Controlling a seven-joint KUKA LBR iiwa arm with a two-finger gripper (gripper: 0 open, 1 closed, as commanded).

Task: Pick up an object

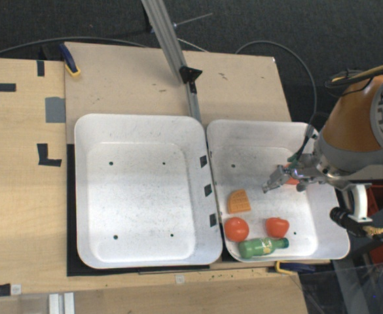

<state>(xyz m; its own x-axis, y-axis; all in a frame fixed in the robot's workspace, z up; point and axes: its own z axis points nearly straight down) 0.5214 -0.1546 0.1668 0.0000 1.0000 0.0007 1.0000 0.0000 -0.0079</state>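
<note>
The right bin (pixel 256 136) holds an orange block (pixel 238 201), two red round pieces (pixel 237 228) (pixel 277 227) and a green bottle (pixel 262 246) lying along its front wall. My gripper (pixel 273 182) hangs low over the bin's middle right, up and to the right of the orange block and apart from it. A small red-orange patch (pixel 300 182) shows by the gripper's body; I cannot tell what it is. Nothing is visibly held.
The left bin (pixel 139 188) lies beside the right one. A slanted metal pole (pixel 168 34) crosses the back and ends near the bins' shared wall. The arm's orange band (pixel 351 123) sits at the right bin's right rim.
</note>
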